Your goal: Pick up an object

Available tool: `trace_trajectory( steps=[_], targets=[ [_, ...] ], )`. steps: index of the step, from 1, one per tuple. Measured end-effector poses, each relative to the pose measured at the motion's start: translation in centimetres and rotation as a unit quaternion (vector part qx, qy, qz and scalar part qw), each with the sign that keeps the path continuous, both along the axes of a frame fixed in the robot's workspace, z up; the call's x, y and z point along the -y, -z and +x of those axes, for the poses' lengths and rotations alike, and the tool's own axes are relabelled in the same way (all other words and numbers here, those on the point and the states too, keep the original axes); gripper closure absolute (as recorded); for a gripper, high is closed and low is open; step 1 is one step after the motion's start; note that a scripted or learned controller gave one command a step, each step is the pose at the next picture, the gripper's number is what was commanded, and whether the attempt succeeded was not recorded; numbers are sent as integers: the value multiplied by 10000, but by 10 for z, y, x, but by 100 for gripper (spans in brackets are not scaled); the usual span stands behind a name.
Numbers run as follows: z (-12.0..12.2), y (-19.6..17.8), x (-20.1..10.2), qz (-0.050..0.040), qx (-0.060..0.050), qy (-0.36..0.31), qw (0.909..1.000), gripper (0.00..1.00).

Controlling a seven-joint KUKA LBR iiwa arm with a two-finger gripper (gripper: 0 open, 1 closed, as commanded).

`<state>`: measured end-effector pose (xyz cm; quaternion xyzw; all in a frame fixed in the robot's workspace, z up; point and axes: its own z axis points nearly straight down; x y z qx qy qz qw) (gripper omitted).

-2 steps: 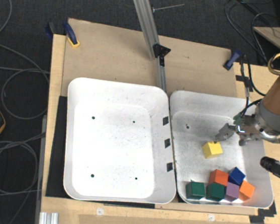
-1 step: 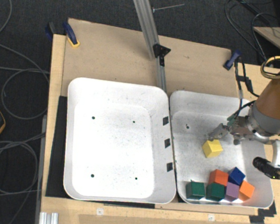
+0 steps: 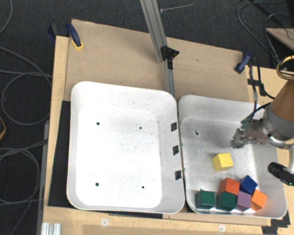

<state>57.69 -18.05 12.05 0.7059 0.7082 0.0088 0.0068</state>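
Green block (image 3: 206,199) low in right bin, well below pincer (image 3: 238,141), grip state unclear.

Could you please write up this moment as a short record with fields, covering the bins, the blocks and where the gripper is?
bins: left bin and right bin, white, side by side
blocks: all in the right bin
lone block: yellow block, near the bin's middle, apart from the rest
cluster: near the front edge; two green blocks, red block, blue block, purple block, orange block
gripper: gripper over the right bin, beyond the yellow block, holding nothing visible
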Motion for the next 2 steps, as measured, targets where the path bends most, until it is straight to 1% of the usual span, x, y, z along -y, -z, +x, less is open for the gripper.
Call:
trace_trajectory(
  steps=[1,2],
  targets=[
    [-1,-64,3,-28,-70,7,10000,100],
    [6,-116,-6,-23,-69,-1,10000,100]
  ],
)
